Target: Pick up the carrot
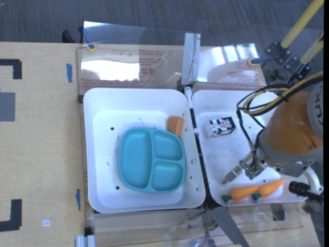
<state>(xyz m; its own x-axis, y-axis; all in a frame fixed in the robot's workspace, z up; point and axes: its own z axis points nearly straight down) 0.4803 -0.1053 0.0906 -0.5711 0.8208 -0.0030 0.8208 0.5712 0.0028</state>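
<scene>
Carrot (255, 190) hasn't been picked up, it's lying along the near edge of the right bin (216, 104), tilted a bit, resting on the floor. Gripper (240, 172) hangs just above and to its left, fingers spread apart with nothing between them, 1 finger poking out toward the bin's middle. So basically 0 progress on the actual grab: it needs to line up over the carrot, drop, close and lift. Milk carton (221, 126) sits farther back, teal divided plate (152, 159) in the left bin (97, 148).

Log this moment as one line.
gripper above right bin | carrot at near wall, not held | blue tray in left bin
</scene>
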